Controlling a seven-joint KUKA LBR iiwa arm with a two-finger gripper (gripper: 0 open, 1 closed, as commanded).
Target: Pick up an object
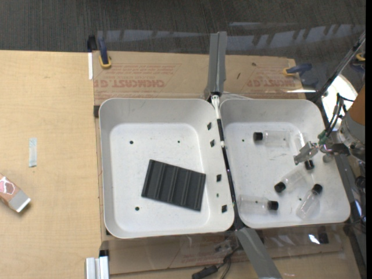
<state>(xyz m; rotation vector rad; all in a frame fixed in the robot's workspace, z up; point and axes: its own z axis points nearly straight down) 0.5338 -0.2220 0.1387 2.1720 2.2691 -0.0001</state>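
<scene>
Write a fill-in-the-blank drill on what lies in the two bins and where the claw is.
1. The dark ribbed panel lies in the ____ bin.
2. The clear vials with black caps lie in the ____ bin.
3. The claw hangs over the ____ bin.
4. The caps on the vials are ____ in colour.

Missing words: left; right; right; black
</scene>
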